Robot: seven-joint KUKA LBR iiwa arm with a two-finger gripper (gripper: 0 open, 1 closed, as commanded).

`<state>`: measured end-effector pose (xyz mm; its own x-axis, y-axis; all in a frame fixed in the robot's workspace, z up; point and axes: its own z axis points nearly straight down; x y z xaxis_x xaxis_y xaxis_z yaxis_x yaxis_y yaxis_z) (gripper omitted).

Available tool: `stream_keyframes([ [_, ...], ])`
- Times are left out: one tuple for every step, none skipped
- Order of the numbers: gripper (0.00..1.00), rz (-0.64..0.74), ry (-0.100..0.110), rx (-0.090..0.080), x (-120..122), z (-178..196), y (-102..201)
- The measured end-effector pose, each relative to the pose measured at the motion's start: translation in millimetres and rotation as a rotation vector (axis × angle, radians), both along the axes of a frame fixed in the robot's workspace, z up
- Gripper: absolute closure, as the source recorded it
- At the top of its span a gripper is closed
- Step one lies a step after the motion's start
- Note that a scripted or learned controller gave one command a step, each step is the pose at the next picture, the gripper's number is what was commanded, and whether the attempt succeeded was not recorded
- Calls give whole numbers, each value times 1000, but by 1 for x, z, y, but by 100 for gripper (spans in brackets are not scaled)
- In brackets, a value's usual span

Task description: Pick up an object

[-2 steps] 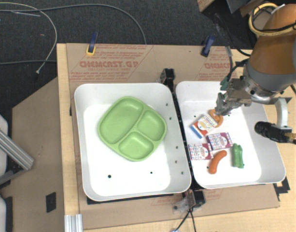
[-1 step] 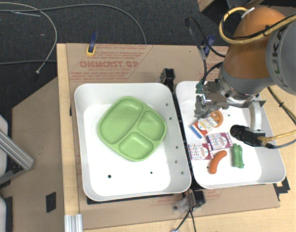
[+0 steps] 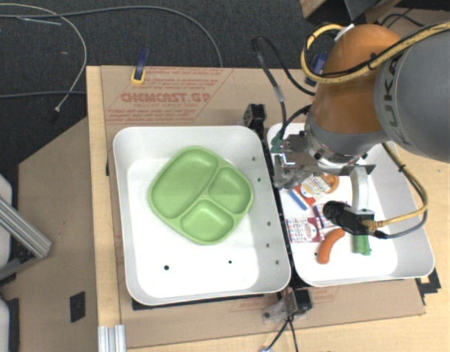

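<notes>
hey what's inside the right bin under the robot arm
The right bin holds an orange sausage-shaped toy, a green piece and printed packets. The arm covers the bin's upper part.

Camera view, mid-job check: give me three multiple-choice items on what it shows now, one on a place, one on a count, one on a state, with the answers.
1. Where does the light green plastic divided plate lie?
A. in the left white bin
B. in the right white bin
C. on the brown cardboard sheet

2. How many compartments does the plate have?
A. two
B. three
C. five

3. How does the plate sit?
A. upside down
B. open side up, flat
C. standing on edge

Answers: 1 A, white bin floor shows around the plate. 2 B, ridges split it into three wells. 3 B, its hollow wells face the camera.

The grey arm hangs over the right white bin.
</notes>
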<state>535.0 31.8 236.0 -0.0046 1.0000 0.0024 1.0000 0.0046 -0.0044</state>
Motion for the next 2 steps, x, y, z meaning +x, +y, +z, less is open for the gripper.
stream_keyframes([
  [100,1,1,0,-14,-17,50],
  [0,-4,-1,-1,-13,-16,47],
])
